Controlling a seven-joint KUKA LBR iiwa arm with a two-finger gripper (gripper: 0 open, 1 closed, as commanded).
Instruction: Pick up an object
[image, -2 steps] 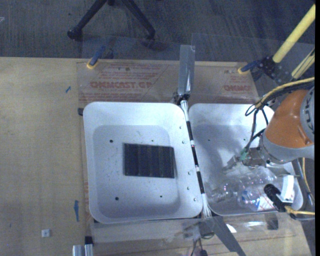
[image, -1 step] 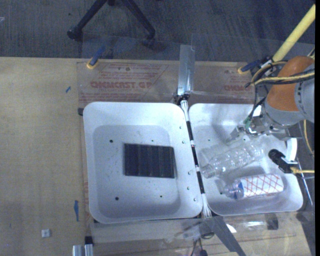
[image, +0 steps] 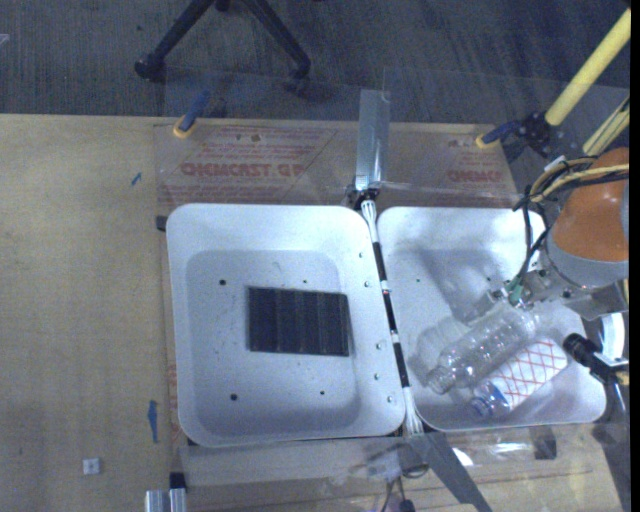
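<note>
So far nothing looks lifted: the clear plastic bottle (image: 480, 350) lies on its side low in the right bin (image: 440, 250), beside a red-checked packet (image: 532, 365). Farther back, the gripper (image: 522, 292) hovers at its upper end; its grip I cannot tell.

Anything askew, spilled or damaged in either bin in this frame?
Nothing spilled or visibly damaged. A clear plastic bottle lies on its side, slanted, in the right bin, beside a red-and-white patterned item. The left bin holds a flat dark panel, lying square.
</note>
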